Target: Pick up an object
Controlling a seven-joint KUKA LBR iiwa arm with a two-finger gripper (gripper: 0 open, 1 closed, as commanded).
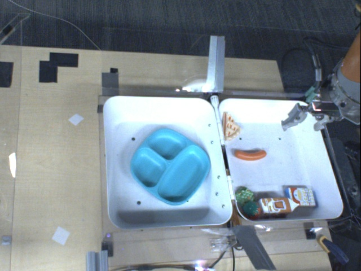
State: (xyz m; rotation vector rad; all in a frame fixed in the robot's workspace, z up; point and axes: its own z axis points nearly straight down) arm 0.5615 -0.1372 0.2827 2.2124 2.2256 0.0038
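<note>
The right bin (333, 179) holds several toy foods. A waffle-patterned pizza slice (230, 126) lies against its left wall, and an orange sausage (249, 154) lies just below it. Along the front wall sit a green broccoli piece (245, 197), a brown and white carton (276, 206) and a small white box (300, 195). My gripper (305, 119) hangs over the bin's back right corner, well away from all of them. It is open with nothing between its fingers.
The left bin (115, 151) holds a blue divided plate (170, 165). A metal post (216, 66) rises behind the wall shared by the two bins. Cables lie past the right bin's edge.
</note>
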